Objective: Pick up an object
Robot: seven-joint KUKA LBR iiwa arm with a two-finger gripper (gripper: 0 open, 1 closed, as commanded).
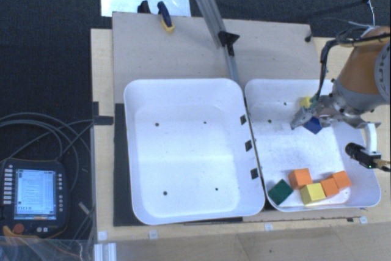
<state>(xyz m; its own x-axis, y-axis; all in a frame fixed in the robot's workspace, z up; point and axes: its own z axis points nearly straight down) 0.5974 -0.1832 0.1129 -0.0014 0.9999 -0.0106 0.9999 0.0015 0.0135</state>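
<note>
The grey robot arm with the orange band (365, 73) comes in from the right side and bends down over the right white plastic bin (278, 95). Its gripper (307, 116) hangs low over the top part of that bin. A small blue block (313, 126) sits right under the gripper, touching it or almost touching it, and a small yellow block (305, 101) peeks out just above it. The gripper is blurry and seen from above, so I cannot tell if it is wide or narrow, or if it has the blue block in it.

More blocks lie in the bottom corner of the right bin, well away from the gripper. A dark green block (280, 191) is on the left of the group. Next to it is an orange block (299, 178) with a yellow block (313, 193) touching it below. Two more orange blocks (335, 183) sit close together on the right, by the bin wall.

The left white plastic bin (137, 107) sits right beside the right one, and their sides touch in the middle. Both bins rest on a tan board surface (177, 46).

A long grey metal pole (208, 0) slants down from the top and ends by the top edge where the two bins meet. A small yellow and black tool (165, 16) lies at the far edge of the surface. On the dark floor to the left is a grey hand controller with a lit screen (33, 195), with black cables (49, 131) curling above it
</note>
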